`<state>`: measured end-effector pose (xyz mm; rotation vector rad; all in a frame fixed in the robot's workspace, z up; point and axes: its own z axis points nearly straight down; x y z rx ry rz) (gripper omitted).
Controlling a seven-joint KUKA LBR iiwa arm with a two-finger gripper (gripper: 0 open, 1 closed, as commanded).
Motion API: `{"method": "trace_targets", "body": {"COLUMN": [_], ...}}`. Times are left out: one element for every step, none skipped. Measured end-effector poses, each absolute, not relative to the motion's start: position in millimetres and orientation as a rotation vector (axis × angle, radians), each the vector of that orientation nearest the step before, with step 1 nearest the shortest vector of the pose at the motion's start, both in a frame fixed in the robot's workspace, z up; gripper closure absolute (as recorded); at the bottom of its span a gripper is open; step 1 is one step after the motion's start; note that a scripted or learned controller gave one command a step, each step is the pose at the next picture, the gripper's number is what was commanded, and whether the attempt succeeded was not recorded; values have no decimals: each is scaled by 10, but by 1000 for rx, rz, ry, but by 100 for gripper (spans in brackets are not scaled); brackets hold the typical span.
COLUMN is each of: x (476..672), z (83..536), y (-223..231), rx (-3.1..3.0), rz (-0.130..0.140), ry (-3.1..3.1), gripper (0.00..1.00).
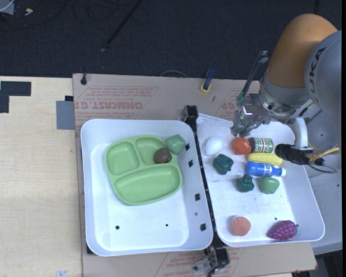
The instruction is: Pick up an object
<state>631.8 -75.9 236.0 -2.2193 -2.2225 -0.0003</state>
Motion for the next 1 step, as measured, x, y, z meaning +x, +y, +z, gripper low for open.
{"method": "trace_targets", "body": {"x": [6411], "z": [2236], "y": [-707], "rx": [-2221], "rz": [2], "ry": [-2221], "gripper": [100]}}
